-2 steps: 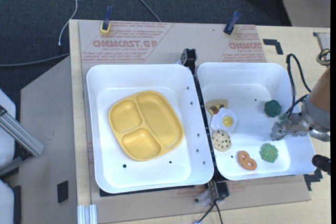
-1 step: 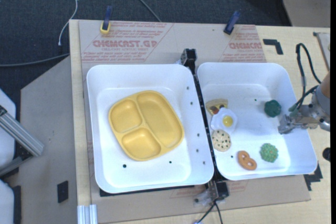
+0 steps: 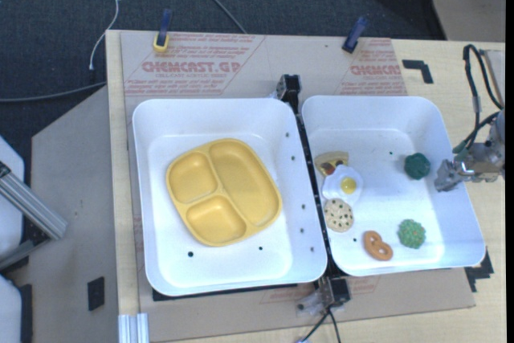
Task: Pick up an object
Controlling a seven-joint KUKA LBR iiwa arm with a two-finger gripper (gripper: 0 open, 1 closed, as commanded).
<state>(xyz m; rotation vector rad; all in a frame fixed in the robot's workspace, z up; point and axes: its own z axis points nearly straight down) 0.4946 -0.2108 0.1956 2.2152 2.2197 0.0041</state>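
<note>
Gripper (image 3: 446,176): at the right rim of the right bin (image 3: 377,107), metal parts visible at the frame's edge. We cannot tell how it is set; we see nothing held in it.

Dark green broccoli piece (image 3: 417,165): nearest item, just beside the gripper, toward the bin's right side. We judge it a light, rigid toy food with a knobbly surface that should resist slipping. Best taken across its widest bulge, from above.

Light green broccoli piece (image 3: 412,234): lower in the same bin, near the front wall. Same estimate: light, bumpy, easy to pinch across its middle.

Pretzel (image 3: 377,245): orange-brown, lying flat near the front wall, just beside the light green piece. Thin and low; we expect the fingers would need to reach the bin floor and close across its narrow width.

Cookie (image 3: 339,214): flat disc with dark chips, close to the bin's left wall. Little height to grip; we rate it a difficult pick.

Fried egg (image 3: 344,185): white with yellow centre, above the cookie, seemingly touching it. Flat, possibly smooth; likely to slide.

Yellow-and-red piece (image 3: 330,163): partly behind the egg, kind unclear.

Yellow divided plate (image 3: 223,191): lies in the left bin (image 3: 161,124), well apart from the gripper. Stiff, broad; its rim is the only hold.

Recommendation: we favour the dark green piece.
</note>
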